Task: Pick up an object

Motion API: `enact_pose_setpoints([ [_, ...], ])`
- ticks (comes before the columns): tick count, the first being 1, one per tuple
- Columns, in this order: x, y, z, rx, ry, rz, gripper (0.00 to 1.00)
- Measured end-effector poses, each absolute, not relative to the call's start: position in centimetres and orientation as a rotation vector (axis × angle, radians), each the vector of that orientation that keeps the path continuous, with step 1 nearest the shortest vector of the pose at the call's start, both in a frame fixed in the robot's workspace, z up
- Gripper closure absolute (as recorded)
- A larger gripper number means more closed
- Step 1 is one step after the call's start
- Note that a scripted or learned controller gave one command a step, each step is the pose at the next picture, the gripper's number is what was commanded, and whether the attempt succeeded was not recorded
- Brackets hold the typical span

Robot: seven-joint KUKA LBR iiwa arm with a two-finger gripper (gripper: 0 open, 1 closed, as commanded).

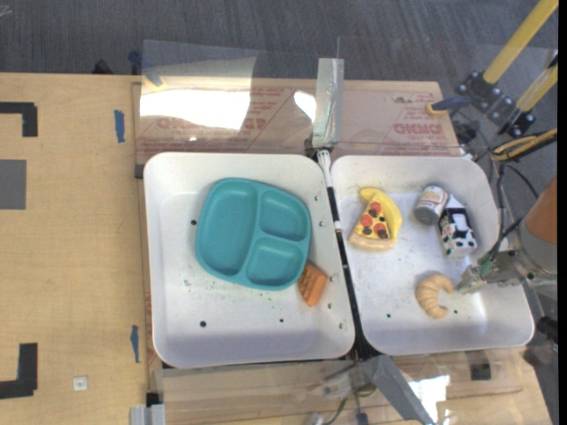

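Note:
The right bin (pixel 505 326) holds a tan croissant (pixel 434 295) near its front, a yellow pizza slice toy (pixel 376 221), a small silver can (pixel 431 204) and a black-and-white cow-patterned carton (pixel 457 230). My gripper (pixel 472 277) reaches in from the right edge and sits low in this bin, just right of the croissant and below the carton. Nothing shows in its grasp. In the left bin (pixel 173 326) lies a teal divided plate (pixel 252 233), with a small orange piece (pixel 312 284) at its lower right corner.
A clear plastic divider (pixel 328 104) stands behind the bins, over a cardboard sheet. Yellow-and-black tubing and cables (pixel 509 51) crowd the upper right. The wooden bench (pixel 62 237) stretches to the left. The wall between the bins (pixel 341 264) runs beside the orange piece.

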State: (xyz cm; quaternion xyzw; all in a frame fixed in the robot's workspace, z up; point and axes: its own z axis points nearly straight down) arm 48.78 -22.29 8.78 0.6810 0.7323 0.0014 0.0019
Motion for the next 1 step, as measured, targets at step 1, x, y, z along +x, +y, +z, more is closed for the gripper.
enact_pose_setpoints([
  [1, 48.92, -22.26, 9.83, 2.131, 2.297, 0.005, 1.0],
])
